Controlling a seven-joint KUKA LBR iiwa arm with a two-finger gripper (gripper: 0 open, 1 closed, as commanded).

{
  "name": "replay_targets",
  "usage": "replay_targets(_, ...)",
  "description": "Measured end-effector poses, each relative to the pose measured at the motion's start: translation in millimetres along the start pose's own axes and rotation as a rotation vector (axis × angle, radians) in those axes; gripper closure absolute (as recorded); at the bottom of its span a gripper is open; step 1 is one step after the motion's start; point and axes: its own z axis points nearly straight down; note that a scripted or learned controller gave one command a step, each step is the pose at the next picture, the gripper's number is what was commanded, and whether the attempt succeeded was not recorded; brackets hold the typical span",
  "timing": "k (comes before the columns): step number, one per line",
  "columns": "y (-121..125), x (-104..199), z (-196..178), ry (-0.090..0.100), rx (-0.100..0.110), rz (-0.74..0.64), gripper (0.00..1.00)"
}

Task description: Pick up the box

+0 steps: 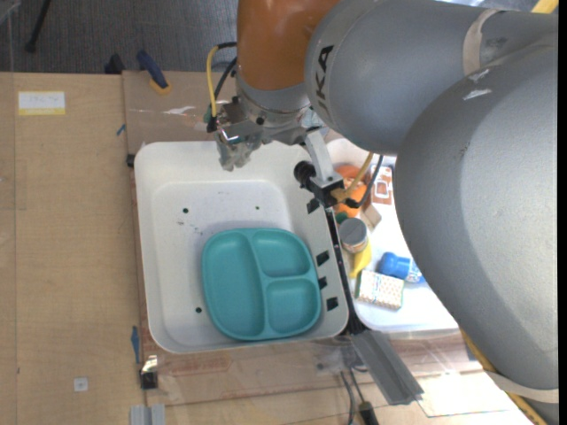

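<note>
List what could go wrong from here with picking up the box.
1. The gripper sits over the left bin's far rim, while the box lies in the right bin, so a descent here would likely miss it.
2. The box is crowded by a blue item and a jar; a grab could catch those instead.

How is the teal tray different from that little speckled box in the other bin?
The teal tray is wide, one plain colour, moulded into three compartments, and lies in the left bin. The speckled box is far smaller, white with coloured flecks, and lies in the right bin among other items, near a blue object. Both lie flat, apart from the gripper.
</note>
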Motion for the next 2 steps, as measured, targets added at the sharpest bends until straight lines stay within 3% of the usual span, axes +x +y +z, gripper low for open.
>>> replay_targets(1, 6.3, 8.6, -10.0, -0.001, -0.006, 0.004, 1.0)
replay_targets(2, -18.9, -88.3, 121.2, -0.001, 0.0, 0.005, 1.0)
